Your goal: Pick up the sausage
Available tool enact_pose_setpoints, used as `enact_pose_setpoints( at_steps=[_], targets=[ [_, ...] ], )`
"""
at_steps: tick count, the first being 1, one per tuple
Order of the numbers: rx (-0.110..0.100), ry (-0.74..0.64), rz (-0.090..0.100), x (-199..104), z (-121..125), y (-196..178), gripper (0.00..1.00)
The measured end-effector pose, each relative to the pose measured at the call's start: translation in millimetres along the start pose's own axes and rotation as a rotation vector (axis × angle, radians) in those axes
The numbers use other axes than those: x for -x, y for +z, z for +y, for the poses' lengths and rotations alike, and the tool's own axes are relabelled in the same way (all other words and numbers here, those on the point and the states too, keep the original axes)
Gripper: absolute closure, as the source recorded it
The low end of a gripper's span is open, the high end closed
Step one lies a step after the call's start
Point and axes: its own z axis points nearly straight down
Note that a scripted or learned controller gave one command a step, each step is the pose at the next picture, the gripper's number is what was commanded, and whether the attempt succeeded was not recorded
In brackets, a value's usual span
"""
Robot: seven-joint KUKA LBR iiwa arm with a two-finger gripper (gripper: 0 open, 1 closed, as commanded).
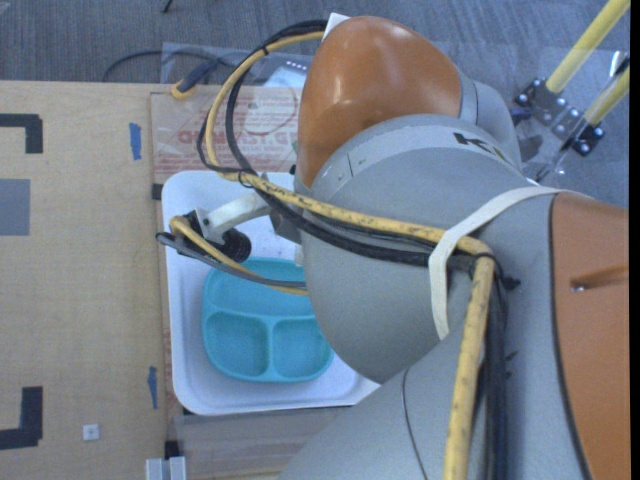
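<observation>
I'm watching the single overhead feed, and the arm is taking up the frame from the center out to 3 and 5 o'clock. It's a big grey body with an orange cap at 12 o'clock and an orange panel at 3 o'clock. A yellow cable is running across the grey housing and looping out toward 11 o'clock, with black cables beside it. A white strap is wrapping over the bundle.

At 9 o'clock of the arm a white-and-black fitting is sticking out over the white bin. I'm not able to tell what part it is. I cannot tell the gripper's state.

The bin is sitting at 7 to 8 o'clock of center, partly under the arm. A blue divided plate is lying in it, and its 3 o'clock edge is hidden by the arm. I cannot tell where the sausage is lying.

The tan bench is filling 9 o'clock, with a blue tape strip on it. A brown printed sheet is lying at 11 o'clock, touching the bin's far rim. Yellow poles are slanting at 2 o'clock.
</observation>
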Motion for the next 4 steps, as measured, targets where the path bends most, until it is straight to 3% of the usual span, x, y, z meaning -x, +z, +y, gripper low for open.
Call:
enact_pose_setpoints(
  at_steps=[1, 2, 3, 4],
  targets=[
    [0.006, 0.004, -0.005, -1.0, 2.0, -7.1, 1.0],
    [-0.009, -0.09, -0.002, -11.5, -2.6, 137.1, 1.0],
    [-0.007, -0.269, 0.0, -112.2, 19.8, -37.6, 1.0],
    [-0.006, 0.011, 0.003, -40.1, 8.7, -25.5, 1.0]
  ],
)
